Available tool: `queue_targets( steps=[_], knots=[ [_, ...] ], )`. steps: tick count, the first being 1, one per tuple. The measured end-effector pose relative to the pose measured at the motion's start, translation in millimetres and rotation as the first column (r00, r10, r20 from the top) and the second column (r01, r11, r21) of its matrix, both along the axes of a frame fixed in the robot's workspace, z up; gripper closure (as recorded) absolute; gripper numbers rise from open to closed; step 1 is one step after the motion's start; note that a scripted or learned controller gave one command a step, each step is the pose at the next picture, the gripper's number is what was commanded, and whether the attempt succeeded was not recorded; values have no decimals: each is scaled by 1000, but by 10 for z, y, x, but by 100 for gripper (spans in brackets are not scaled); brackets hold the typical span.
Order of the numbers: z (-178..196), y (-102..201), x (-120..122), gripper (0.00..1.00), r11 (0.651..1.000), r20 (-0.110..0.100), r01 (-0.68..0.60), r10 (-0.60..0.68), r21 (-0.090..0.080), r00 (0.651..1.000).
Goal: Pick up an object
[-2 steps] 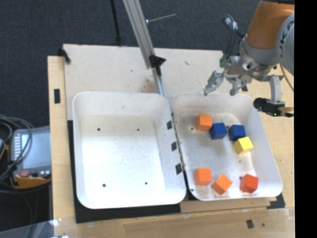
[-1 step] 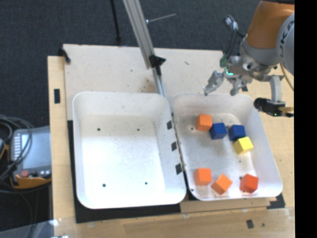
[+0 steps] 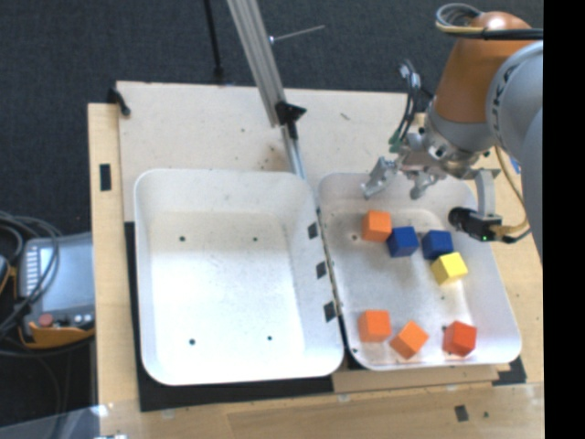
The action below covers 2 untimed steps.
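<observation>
Dark carpet surrounded the bench. Over the right bin's [image 3: 498, 332] far edge my pincer [image 3: 398, 181] hung open, gripping nothing; just nearer lay an orange cube [image 3: 376, 226].

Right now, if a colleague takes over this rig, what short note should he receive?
Gripper: open, holding nothing, above the far edge of the right bin.
Blocks, all lying in the right bin: orange block closest to the gripper, two blue blocks beside it, yellow block; along the near side, two more orange blocks and a red block.
Left bin: white, next to the right one.
Done: no pick so far.
Left: come down on one block, close, lift.
</observation>
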<state>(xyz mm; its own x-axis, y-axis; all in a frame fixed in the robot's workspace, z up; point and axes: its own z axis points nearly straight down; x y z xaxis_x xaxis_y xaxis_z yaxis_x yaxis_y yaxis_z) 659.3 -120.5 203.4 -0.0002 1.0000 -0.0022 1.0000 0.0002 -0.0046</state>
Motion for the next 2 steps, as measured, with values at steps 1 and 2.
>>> queue_targets(
  steps=[1,2],
  knots=[
    [-620,-45,-46,0,1000,0,2,-2,0,1000],
    [-1081,-57,-48,0,1000,3,5,-5,0,1000]
  ],
)
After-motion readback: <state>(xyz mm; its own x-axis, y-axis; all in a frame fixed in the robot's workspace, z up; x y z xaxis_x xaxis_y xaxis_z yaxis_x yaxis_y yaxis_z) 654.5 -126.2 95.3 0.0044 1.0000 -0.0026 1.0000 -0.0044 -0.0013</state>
